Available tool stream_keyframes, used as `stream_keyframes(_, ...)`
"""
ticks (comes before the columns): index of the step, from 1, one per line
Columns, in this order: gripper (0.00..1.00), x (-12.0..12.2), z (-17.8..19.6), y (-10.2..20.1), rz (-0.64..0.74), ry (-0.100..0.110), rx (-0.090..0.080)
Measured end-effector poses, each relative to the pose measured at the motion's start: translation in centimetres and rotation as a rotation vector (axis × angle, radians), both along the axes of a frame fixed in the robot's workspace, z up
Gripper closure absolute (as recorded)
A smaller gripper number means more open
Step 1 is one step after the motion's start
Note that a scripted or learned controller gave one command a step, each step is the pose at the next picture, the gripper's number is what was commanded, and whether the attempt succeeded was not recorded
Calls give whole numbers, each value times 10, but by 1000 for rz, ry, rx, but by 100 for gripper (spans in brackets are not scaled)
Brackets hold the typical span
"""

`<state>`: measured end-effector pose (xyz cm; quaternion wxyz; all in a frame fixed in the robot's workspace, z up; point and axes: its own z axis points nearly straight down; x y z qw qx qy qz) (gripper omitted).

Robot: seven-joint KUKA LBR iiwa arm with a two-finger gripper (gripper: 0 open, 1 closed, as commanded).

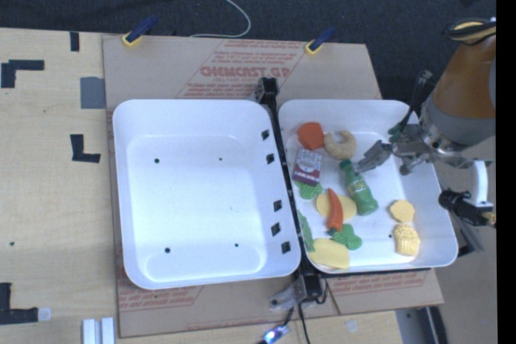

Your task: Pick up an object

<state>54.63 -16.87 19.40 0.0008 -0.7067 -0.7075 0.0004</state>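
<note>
So the gripper (377,155) was seen hovering over the right bin (427,209), fingers spread apart with nothing caught between them. Just beside it, a green bottle (358,189) was left lying among the other toy food, near a beige bagel (341,142).

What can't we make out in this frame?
- Gripper: small and dark above the right bin; its state and any contact with the green bottle cannot be told.
- Arm: cut off by the view's right edge.
- Packet: print too small to read.
- Green item beside the divider: partly hidden by the bin wall and the yellow piece.
- Cardboard lettering: blurred, partly covered by the bins.
</note>
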Motion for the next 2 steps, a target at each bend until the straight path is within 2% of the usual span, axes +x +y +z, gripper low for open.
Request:
stream_keyframes(1,0,-5,-88,52,-3,-13,-6)
stream_keyframes(2,0,-6,-98,54,-6,-19,-11)
